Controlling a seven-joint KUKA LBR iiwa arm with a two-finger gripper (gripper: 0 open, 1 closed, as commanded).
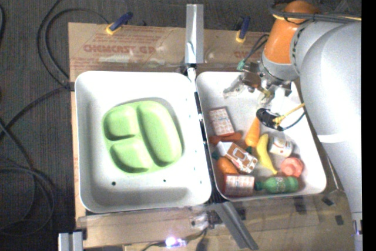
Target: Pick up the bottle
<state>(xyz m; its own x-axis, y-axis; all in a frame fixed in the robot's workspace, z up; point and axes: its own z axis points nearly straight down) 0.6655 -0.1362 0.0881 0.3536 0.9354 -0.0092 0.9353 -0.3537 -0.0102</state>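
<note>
1. here, two shallow white bins are being carried side by side on the desk (88,44), which is covered by a brown board with red lettering.
2. the left bin (88,126) is being occupied by a green divided tray (143,135), lying slightly tilted near its middle.
3. the right bin (320,176) is being crowded along its near half with small items.
4. the bottle (277,185), green with a dark cap end, is being seen on its side at the near right corner of the right bin, just beside a pink-red round item (292,166) and a small printed box (238,184).
5. a banana (264,154) and an orange carrot (252,133) are being shown lying just up from the bottle, with a white-and-red carton (241,157) to their left.
6. a small patterned box (221,121) is being seen further up the bin, apart from the pile.
7. the arm (329,85) is being shown reaching in from the right, its orange band (282,47) sitting above the wrist.
8. the gripper (249,86) is being held over the far end of the right bin, well apart from the bottle, with nothing being seen between its fingers; whether they are apart or together cannot be told.
9. blue clamps (119,22) are being seen at the far edge of the board.
</note>
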